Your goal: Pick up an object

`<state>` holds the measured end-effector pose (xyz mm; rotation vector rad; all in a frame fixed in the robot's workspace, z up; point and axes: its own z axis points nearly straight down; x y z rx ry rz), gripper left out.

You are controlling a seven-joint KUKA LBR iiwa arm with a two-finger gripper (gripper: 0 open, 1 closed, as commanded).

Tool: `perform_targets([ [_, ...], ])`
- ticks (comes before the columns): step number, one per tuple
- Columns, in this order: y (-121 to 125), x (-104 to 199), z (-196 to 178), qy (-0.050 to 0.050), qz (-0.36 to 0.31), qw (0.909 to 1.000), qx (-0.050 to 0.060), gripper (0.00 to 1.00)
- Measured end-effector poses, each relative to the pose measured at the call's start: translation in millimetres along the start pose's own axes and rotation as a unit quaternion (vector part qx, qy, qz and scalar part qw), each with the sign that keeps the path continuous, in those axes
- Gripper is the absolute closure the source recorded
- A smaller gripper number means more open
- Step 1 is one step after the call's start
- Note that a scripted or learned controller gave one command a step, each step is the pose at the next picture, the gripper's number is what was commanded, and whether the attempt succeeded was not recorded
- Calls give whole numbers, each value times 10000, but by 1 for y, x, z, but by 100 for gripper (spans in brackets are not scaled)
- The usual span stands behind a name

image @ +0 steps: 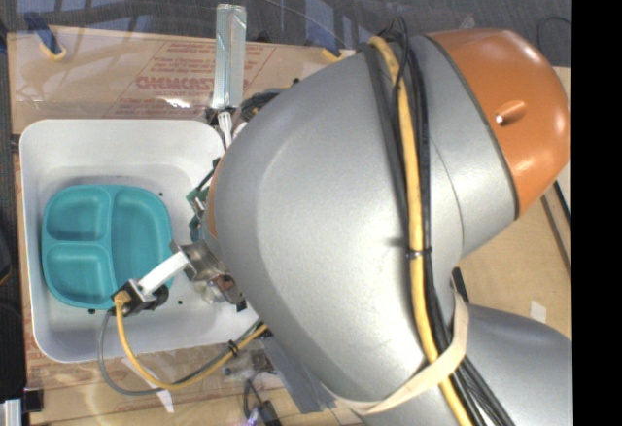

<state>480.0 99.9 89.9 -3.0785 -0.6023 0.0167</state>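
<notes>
The teal plate (102, 244) lies flat in the white bin (58, 147), and the gripper (209, 270) is just beside it.
The plate's long side runs from near to far in the view, and it has three dips. The gripper is low by the plate's right edge, so the plate is on the view's left of it. The big grey arm (369, 220) hangs over the gripper, so I cannot tell if it is loose or squeezing something.

Grey arm (340, 220), orange band (515, 123) at upper right, bulky and close, slanted down leftward.
</notes>
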Motion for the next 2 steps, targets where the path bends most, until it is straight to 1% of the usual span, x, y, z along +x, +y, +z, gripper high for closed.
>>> perform_targets([
  [1,-2,-1,-8,-37,-39,10000,24,100],
  [2,-12,28,1,-6,-1851,9827,-30,100],
])
